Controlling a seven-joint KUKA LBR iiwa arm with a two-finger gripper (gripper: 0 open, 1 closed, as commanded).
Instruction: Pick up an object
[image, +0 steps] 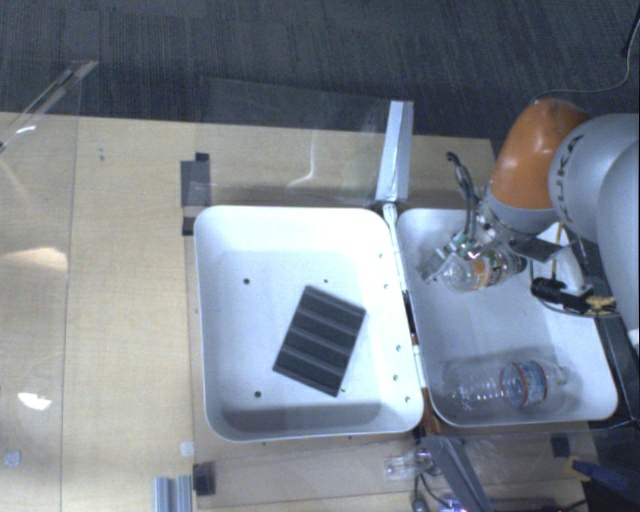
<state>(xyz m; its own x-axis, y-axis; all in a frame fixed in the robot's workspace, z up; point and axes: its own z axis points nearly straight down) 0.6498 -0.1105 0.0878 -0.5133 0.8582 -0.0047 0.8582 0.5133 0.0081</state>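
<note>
Overhead, gripper (462, 262) low in right bin (500, 320), above clear bottle (503, 384).

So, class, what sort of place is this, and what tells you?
Probably a robotics lab test bench. A grey and orange robot arm reaches over two white bins on a wooden bench; one holds a clear plastic bottle, the other a dark ridged block.

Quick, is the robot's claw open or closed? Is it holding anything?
Gripper: cannot be told; it sits low in the right bin, and no object shows between its tips.
</note>
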